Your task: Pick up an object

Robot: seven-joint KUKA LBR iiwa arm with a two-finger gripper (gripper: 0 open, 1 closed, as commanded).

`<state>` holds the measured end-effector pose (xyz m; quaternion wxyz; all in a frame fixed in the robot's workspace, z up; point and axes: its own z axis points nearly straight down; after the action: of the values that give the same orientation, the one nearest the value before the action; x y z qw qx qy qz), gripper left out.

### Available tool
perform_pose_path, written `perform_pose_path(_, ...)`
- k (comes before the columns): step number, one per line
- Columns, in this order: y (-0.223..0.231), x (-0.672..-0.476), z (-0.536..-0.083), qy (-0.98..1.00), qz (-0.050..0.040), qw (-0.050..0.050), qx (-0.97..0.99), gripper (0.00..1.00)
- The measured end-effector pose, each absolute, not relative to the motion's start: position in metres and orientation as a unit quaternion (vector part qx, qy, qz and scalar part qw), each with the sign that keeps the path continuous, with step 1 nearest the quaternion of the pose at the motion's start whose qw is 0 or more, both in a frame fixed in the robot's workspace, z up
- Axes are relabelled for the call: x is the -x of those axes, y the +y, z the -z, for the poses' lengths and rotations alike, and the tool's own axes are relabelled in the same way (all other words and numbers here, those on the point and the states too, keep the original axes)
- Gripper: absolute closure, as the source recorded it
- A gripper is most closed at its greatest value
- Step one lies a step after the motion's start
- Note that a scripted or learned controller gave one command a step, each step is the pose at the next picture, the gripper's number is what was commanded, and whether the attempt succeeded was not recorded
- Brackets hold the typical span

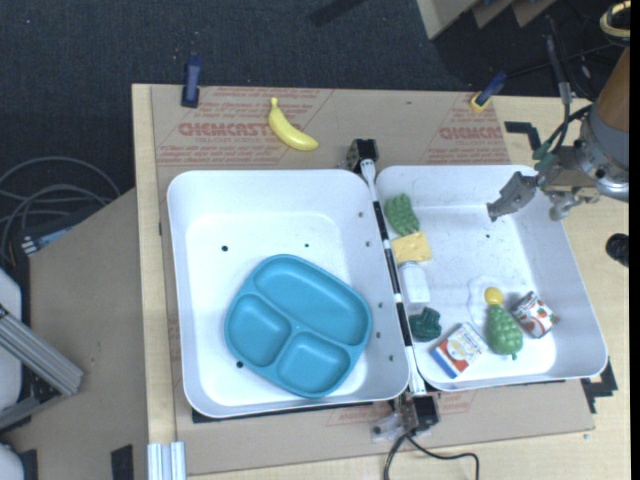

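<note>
Gripper hangs over the right shallow white bin's upper part, finger spread indiscernible; small toys, including a green bumpy plastic fruit, lie near that bin's lower edge.

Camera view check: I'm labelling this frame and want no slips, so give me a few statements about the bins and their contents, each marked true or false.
1. The blue tray lies in the left bin. True.
2. The banana lies in the right bin. False: it lies on the bench behind the left bin.
3. The gripper hangs over the right bin's far part. True.
4. The gripper holds the yellow block. False: the block lies by the bin's left wall, apart from the gripper.
5. The green cone lies near the right bin's front. True.
</note>
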<state>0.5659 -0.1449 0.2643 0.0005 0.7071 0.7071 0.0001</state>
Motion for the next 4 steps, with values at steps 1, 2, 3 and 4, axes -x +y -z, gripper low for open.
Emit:
perform_pose_path(1, -0.18, -0.51, -0.137, 0.707, 0.0006, -0.001, -0.708, 0.0)
perform_pose_path(2, -0.175, -0.509, -0.084, 0.707, 0.0004, -0.002, -0.707, 0.0)
perform_pose_path(3, -0.177, -0.511, -0.096, 0.706, -0.0009, 0.003, -0.708, 1.0)
perform_pose_path(4, -0.177, -0.511, -0.096, 0.706, -0.0009, 0.003, -0.708, 0.0)
